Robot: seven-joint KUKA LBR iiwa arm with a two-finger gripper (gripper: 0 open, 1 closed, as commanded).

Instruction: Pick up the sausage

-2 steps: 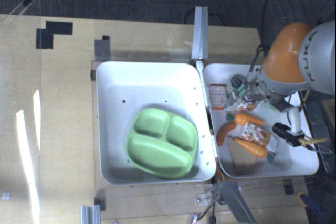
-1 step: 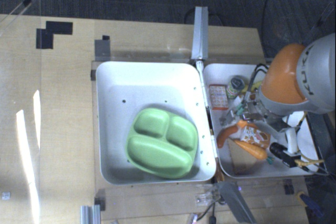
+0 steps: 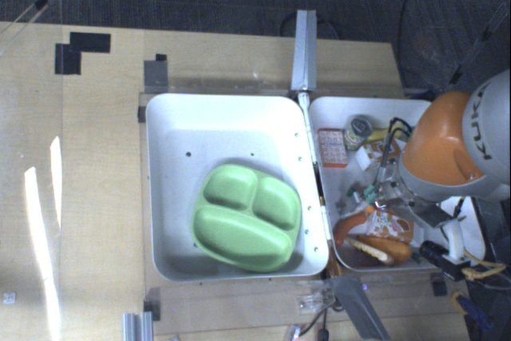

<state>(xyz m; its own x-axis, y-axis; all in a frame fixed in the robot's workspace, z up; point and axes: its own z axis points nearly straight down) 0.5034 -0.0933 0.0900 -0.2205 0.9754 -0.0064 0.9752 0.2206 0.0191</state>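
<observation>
gripper (image 3: pixel 382 189) low in right bin (image 3: pixel 335 117) w/ clutter, jaws can't tell; sausage (image 3: pixel 370 247) just below — drop straight, pinch across its middle.

Brown sausage (image 3: pixel 351 229), right bin's near edge

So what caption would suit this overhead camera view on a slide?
Robot arm reaching into the cluttered right bin; green divided tray in the left bin.

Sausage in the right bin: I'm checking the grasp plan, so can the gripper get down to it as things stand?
Probably yes. The gripper hangs just above the sausage, which lies uncovered near the right bin's front edge, though other clutter crowds close.
</observation>
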